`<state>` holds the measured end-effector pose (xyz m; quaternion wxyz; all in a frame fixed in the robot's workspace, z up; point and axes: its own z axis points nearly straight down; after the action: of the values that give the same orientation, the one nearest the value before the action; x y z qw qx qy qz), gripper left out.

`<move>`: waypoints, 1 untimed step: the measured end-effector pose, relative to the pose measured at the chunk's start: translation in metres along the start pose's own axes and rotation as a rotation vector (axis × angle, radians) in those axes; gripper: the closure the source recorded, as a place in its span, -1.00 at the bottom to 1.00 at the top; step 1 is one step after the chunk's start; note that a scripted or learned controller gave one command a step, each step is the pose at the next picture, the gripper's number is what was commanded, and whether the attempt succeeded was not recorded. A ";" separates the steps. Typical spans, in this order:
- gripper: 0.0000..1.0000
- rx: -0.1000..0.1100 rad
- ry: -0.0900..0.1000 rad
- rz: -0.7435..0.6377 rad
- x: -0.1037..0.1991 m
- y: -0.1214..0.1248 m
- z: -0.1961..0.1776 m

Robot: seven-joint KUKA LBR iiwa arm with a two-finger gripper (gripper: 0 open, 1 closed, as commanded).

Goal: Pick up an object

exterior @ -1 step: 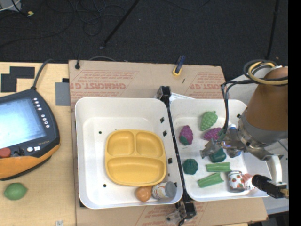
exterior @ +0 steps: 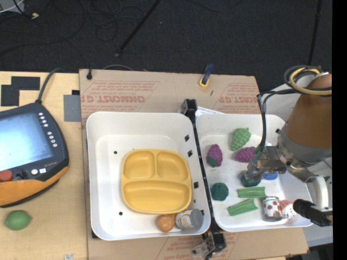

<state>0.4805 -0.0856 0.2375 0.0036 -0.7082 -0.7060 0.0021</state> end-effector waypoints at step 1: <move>1.00 -0.016 0.001 -0.012 0.071 -0.005 -0.100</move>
<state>0.4770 -0.0147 0.3381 -0.0016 -0.7040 -0.7102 -0.0037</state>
